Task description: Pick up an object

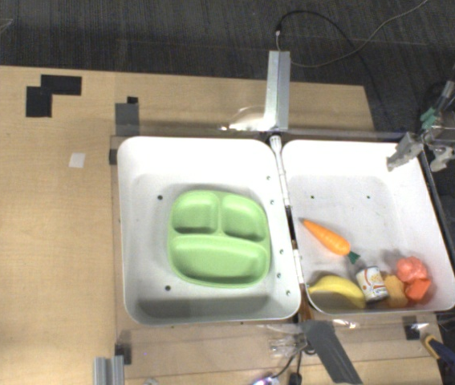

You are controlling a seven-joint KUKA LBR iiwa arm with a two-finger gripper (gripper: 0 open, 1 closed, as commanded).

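Green divided plate (pixel 219 237) in L bin (pixel 143 215); black cable (pixel 331 30) beyond bench.

We see the gripper (pixel 420 152) over the right bin's (pixel 355 183) far right corner; within that bin, a carrot (pixel 326 237), banana (pixel 336 289) and small bottle (pixel 371 283) lie near its front.
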